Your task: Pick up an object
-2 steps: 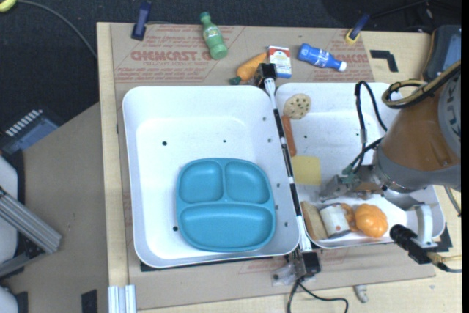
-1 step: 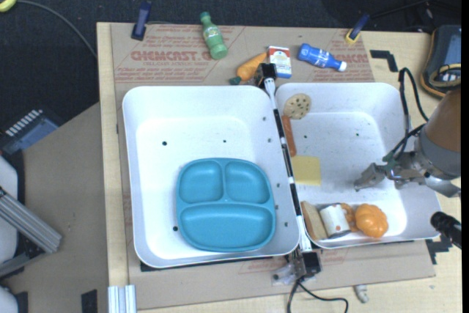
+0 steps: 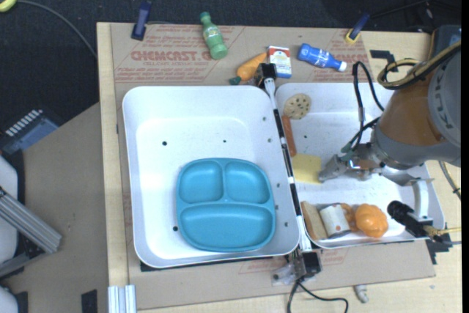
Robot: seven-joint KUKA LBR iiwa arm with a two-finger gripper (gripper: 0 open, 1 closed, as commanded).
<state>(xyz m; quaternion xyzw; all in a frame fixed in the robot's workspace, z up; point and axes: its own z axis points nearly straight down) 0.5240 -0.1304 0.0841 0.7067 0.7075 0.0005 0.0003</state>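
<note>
A: The yellow block (image 3: pixel 307 168) looks like our target. It lies in the right bin (image 3: pixel 333 100), against the divider (image 3: pixel 281 135) between the two bins, and the gripper (image 3: pixel 331 169) sits just beside it, on the side away from the divider.

B: Are the fingers on it?

A: We cannot tell. They are small, dark and partly under the wrist, so whether they stand wide or narrow is beyond us. We see nothing between them, and the block looks to be resting on the bin floor.

B: Why come in so low and from that side?

A: We judge the arm (image 3: pixel 410 121) is reaching across the bin to meet the block where it rests against the wall.

B: What else is near the block?

A: An orange ball (image 3: pixel 369 220) and a small white cylinder (image 3: pixel 335 219) lie nearer the camera than the block; a speckled disc (image 3: pixel 297 105) lies beyond it. The blue plate (image 3: pixel 225 204) sits across the divider, in the left bin (image 3: pixel 146 113). The cables (image 3: pixel 366 95) blur the wrist.
</note>
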